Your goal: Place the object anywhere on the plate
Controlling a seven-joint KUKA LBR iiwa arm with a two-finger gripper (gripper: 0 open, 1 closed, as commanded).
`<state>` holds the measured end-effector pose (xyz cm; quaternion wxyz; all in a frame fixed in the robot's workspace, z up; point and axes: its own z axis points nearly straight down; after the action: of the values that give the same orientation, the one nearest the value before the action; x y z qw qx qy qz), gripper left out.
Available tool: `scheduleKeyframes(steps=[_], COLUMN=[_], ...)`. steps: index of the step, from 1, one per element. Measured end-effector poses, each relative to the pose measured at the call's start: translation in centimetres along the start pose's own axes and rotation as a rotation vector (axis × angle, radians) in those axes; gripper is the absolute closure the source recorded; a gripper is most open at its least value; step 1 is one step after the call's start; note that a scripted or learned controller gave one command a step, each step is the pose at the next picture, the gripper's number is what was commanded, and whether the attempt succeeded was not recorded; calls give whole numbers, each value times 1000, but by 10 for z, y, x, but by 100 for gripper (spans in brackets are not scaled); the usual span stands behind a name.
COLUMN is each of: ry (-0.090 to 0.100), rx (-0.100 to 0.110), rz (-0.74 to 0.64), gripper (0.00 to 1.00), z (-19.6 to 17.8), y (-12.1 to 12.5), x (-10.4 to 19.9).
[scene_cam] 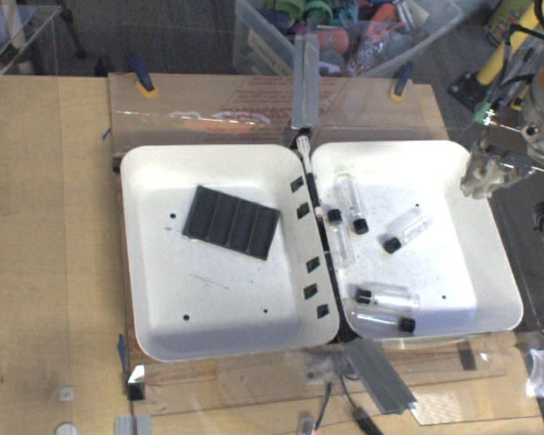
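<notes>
Low in the frame, just below the bins, a grey strip of tape or bracket (381, 381) crosses the wooden bench (45, 243) at a slant. Above it sit the two shallow white bins. The right bin (490, 270) holds several clear plastic vials with black caps: a pair lying together near its lower edge (385, 302), one tilted vial (406, 229) right of centre, one (349, 202) near the upper middle, and another (335, 234) lying along the divider between the bins. These are the task's objects, all resting on the bin floor.

The left bin (154, 306) carries a dark ribbed rectangular plate (231, 223), lying flat and slightly rotated in the bin's upper centre, well apart from the vials.

The gripper (480, 178) shows at the right edge of the frame, just outside the upper right corner of the right bin, with pale metallic parts. The arm's wrist section (530, 120) rises behind it toward the upper right, partly cut off by the frame. Whether the gripper is spread or closed cannot be told; nothing is seen in it.

At the top of the frame stands a clear tub of coloured toys (344, 7).
</notes>
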<state>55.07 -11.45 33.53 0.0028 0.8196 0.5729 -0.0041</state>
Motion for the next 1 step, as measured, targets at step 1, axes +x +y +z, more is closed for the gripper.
scheduleKeyframes(steps=[1], ry=[0], rx=[0], rz=[0], gripper=[0], z=[0], y=[0], x=[0])
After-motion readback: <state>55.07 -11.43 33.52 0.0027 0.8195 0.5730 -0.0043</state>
